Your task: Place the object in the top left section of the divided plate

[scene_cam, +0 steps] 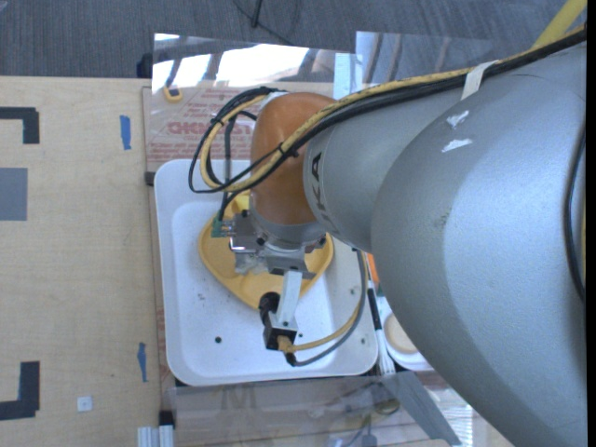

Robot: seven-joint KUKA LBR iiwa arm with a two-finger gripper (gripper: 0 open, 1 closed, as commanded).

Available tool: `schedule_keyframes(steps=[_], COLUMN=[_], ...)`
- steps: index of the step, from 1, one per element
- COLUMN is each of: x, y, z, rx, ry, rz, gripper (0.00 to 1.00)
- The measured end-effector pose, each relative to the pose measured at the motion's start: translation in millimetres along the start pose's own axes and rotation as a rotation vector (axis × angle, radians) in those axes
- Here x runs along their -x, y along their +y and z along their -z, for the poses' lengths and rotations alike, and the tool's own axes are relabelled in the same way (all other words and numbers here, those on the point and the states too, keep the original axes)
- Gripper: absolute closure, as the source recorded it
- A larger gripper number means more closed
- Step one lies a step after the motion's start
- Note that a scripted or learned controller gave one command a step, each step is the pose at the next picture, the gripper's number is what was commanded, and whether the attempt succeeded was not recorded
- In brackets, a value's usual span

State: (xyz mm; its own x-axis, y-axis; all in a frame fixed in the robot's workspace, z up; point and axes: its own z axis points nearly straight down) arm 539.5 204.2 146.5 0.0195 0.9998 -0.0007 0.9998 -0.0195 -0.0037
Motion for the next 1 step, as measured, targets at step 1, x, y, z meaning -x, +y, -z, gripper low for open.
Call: schedule_keyframes(steps=[1], x=[12.7], y=[3.8], z=[94.2], rx=[0.002], ry=[0.000], rz=[0.034], gripper=[1.00])
